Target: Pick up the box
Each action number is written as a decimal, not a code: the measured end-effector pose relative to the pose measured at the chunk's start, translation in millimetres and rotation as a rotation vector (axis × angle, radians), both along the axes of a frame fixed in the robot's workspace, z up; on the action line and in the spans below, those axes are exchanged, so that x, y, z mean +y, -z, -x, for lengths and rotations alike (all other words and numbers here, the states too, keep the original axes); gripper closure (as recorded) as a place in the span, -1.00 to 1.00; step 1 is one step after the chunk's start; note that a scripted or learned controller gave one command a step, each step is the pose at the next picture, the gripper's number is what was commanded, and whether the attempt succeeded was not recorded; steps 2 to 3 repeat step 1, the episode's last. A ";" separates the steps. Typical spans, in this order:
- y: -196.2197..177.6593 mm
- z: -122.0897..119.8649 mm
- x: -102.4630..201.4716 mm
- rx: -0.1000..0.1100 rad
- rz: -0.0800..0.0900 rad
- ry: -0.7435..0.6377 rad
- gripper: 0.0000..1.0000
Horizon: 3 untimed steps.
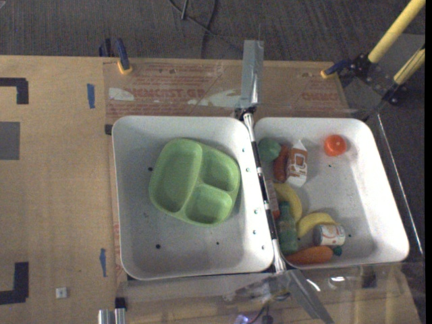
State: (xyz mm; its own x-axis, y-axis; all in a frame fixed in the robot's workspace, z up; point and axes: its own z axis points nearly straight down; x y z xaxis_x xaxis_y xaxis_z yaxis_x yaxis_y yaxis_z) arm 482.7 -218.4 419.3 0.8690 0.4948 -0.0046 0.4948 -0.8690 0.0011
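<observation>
- Two white bins sit side by side on the bench: the left bin [135, 248] holds a green divided plate [196, 181], and the right bin [378, 201] holds the toy food.
- The box [297, 163], a small white carton with an orange print, lies in the right bin at about 10 o'clock from that bin's centre, near the wall between the bins.
- A reddish sausage [281, 164] touches the box at its 9 o'clock side, and a green vegetable [268, 148] is just beyond.
- A yellow banana [290, 198] lies close at 6 o'clock.
- The state of the fingers I cannot tell.
- Risk, in my judgement: the fingers may catch the sausage together with the box, or hit the bin wall, because the space at 9 o'clock is narrow.
</observation>
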 end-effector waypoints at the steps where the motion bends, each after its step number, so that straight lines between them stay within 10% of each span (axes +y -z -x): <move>1: -0.1 -28.9 -4.0 -0.004 -0.001 0.067 1.00; 3: -0.1 -28.9 -4.0 -0.004 -0.001 0.067 1.00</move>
